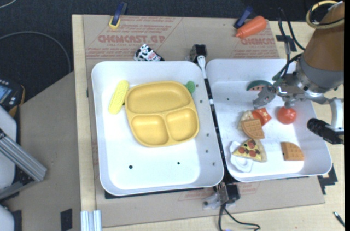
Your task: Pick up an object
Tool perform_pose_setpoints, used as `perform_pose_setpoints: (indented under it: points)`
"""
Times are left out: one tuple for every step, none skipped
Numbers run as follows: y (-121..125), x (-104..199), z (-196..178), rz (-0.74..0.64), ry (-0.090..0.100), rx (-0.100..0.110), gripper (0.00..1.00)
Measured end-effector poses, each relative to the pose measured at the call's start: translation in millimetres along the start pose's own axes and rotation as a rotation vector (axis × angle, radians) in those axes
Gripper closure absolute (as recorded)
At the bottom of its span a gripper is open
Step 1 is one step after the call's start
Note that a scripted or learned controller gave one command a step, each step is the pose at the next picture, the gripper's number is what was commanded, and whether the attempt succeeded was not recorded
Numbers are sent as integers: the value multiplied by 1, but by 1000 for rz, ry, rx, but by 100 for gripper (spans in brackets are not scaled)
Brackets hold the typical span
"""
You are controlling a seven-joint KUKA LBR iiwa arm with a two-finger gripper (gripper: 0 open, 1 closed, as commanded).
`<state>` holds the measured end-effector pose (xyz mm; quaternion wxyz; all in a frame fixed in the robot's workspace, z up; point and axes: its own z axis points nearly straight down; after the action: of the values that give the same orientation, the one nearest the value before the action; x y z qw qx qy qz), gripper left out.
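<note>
Tomato [286,114]: lying in the right bin [219,115], toward 2 o'clock from the bin's middle. Looking small, round and glossy red, with a pale glint on its upper side. Sitting clear of the other pieces, with white floor showing around its lower half.

Gripper [276,94]: hanging over the same bin, just at 11 o'clock from the tomato and very close above it. Reaching in from 3 o'clock on the grey arm [328,55]. Cannot tell whether gaping wide, narrowed or closed, and not showing anything caught in it.

Around the tomato:
- red block [261,115] lying near at 9 o'clock
- waffle [252,128] touching that block from 7 o'clock
- pizza slice [249,150] lying further toward 7 o'clock, near the bin's front
- toast wedge [292,151] lying at 6 o'clock, well apart
- watermelon slice [256,84] resting at 10 o'clock, beside the gripper

Left bin [109,159]: holding a yellow plate [162,113] with three compartments, a corn cob [117,96] leaning against its 9 o'clock edge, and a green bit [190,86] peeking out at 1 o'clock.

Lying on the bench [82,60] beyond the bins: a carrot [251,27] at 12 o'clock from the right bin.
</note>
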<state>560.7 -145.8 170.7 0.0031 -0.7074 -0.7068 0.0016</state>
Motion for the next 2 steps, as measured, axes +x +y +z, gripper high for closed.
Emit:
perform_pose_setpoints:
  points:
    - [-4, -3, 44, 0, 0, -1, 0]
    - [-2, -3, 85, 0, 0, -8, 0]
